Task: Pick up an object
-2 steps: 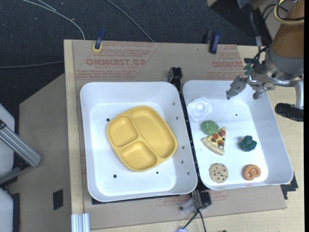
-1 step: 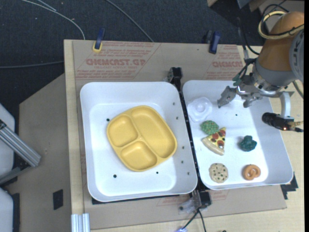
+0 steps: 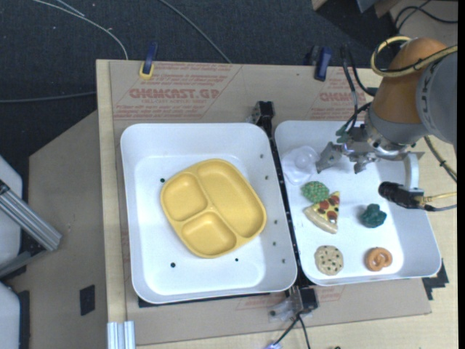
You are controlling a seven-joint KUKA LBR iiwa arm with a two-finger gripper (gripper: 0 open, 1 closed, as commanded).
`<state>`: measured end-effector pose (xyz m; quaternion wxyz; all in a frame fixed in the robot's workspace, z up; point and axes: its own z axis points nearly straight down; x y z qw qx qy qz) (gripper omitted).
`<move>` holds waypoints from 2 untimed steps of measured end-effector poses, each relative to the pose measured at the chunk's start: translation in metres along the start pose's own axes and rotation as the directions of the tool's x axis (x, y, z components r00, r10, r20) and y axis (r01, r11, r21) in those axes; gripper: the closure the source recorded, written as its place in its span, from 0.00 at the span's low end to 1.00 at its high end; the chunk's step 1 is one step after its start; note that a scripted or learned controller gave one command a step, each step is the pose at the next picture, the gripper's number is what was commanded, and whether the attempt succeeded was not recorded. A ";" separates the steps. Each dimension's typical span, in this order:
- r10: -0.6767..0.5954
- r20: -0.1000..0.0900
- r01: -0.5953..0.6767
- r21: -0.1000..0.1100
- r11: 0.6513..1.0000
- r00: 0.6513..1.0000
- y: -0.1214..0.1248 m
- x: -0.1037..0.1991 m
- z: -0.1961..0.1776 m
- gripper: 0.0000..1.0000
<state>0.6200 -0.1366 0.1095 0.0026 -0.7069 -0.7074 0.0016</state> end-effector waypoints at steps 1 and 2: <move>0.001 0.001 -0.001 -0.004 1.000 1.000 0.000 0.000 0.025 0.00; 0.000 0.002 0.000 -0.007 1.000 1.000 0.001 0.000 0.013 1.00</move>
